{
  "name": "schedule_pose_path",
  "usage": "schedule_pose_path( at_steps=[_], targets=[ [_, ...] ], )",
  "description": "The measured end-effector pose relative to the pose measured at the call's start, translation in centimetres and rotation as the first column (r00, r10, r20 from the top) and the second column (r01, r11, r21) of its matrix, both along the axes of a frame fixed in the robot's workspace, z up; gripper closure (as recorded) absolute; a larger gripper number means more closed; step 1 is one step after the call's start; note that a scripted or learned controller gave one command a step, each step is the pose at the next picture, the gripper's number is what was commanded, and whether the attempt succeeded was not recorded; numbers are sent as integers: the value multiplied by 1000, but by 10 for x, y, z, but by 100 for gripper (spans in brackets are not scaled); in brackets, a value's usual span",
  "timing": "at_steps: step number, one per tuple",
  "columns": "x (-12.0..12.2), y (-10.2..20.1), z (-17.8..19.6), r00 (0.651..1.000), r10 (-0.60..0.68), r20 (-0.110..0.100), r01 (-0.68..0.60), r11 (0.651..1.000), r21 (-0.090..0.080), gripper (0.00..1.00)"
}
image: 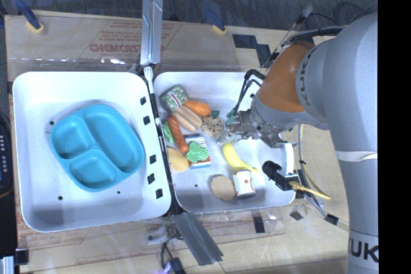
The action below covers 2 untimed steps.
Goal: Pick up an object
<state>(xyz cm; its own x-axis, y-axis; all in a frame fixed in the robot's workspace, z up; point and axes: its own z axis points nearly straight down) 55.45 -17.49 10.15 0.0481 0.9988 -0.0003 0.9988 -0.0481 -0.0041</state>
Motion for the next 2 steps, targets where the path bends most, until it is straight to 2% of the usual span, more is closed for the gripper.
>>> schedule_pose_path(
  at_steps=[1, 2],
  targets=[
    [-8, 60, 115, 998, 66, 12, -66, 998, 0, 100],
    [-10, 59, 110, 998, 63, 2, -63, 998, 1, 0]
  ],
)
